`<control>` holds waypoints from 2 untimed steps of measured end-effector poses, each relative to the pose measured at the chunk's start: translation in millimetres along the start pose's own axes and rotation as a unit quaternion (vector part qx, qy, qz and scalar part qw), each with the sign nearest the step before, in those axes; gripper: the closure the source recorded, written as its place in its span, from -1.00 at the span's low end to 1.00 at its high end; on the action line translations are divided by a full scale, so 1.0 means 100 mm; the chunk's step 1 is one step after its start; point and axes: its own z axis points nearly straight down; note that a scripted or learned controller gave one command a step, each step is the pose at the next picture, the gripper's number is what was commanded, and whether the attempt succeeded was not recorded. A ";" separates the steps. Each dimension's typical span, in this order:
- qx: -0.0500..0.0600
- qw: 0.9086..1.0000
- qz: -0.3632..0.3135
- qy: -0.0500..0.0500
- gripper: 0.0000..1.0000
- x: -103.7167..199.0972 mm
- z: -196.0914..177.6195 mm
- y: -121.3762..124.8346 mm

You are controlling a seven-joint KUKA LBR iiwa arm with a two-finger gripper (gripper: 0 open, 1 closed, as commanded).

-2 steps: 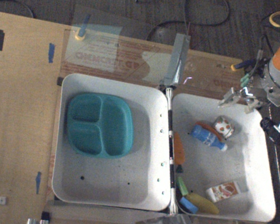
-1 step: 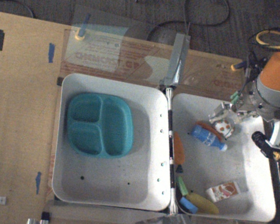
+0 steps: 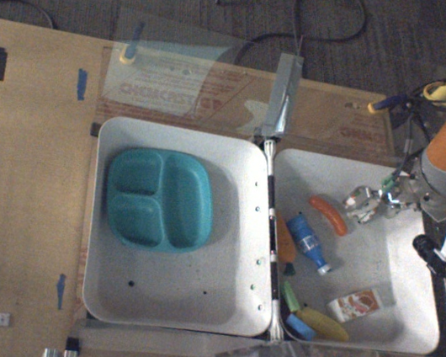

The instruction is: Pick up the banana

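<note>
Banana [image 3: 323, 324]: yellow, lies flat in the right bin [image 3: 417, 289] near its front wall, toward the front left corner. Long axis runs roughly left to right, right tip a touch lower in the view; left end sits beside a small blue piece [image 3: 299, 327], and I cannot tell whether they touch.
Green piece [image 3: 290, 297]: just behind the banana's left end, tight against the divider between the bins.
Carton [image 3: 357, 306]: small red and white box, right of the banana, near it but apart; bare bin floor lies beyond it toward the right wall.
Blue bottle [image 3: 308, 242]: mid-bin, tilted, white cap toward the front right.
Orange item [image 3: 284, 241]: pressed along the divider, partly hidden by it; shape hard to read.
Sausage [image 3: 328, 216]: red-orange, slanted, behind the bottle.
Hand [image 3: 363, 204]: over the back of the right bin, just right of the sausage, well apart from the banana; grip width cannot be told, metal parts blur together.
Left bin [image 3: 169, 292]: teal divided plate [image 3: 160, 198] toward the back left; front half bare.
Desk [image 3: 13, 205]: brown board, blue tape marks.
</note>
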 end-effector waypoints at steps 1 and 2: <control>-0.002 1.000 0.005 -0.001 -1.00 0.90 0.05 -0.50; -0.004 0.999 0.036 -0.002 -1.00 1.01 0.04 -0.75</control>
